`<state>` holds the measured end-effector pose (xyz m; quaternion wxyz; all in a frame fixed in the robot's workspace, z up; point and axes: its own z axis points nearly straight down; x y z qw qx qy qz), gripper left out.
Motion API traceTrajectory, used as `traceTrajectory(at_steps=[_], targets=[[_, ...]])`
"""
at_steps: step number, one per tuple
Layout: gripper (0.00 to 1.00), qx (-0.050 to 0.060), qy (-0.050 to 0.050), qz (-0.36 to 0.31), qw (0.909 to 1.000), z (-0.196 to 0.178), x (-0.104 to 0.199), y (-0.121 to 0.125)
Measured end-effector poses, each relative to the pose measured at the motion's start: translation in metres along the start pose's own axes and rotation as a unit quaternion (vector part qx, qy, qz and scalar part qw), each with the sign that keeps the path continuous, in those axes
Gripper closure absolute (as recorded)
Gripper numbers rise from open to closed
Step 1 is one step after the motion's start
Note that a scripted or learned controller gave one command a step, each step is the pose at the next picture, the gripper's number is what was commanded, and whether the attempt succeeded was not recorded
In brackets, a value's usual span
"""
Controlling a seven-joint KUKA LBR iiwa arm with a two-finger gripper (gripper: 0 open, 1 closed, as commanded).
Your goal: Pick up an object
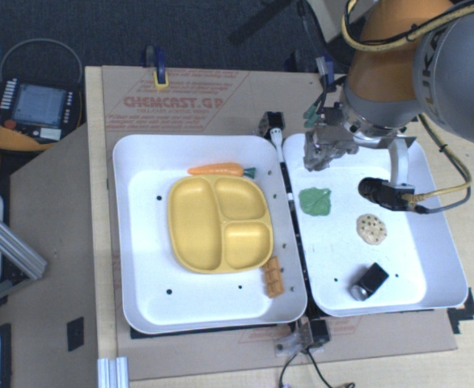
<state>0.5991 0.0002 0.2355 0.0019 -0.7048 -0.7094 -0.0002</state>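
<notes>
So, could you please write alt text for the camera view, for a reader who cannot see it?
The gripper hangs over the right bin, just above a green leaf, with a cookie and a black object nearby. The left bin holds a yellow divided tray, a carrot and a brown snack.

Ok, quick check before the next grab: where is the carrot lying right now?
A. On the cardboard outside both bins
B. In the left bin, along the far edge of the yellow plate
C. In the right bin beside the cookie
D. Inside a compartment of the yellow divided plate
B: the carrot lies on the floor of the left bin, just beyond the far edge of the yellow divided plate, not in any compartment.
</notes>
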Motion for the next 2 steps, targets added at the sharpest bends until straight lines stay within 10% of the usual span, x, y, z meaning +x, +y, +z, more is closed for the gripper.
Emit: traceTrajectory(at_steps=[2], targets=[[1.0,0.001,-0.001,0.001,1.0,0.018,0.081,-0.058]])
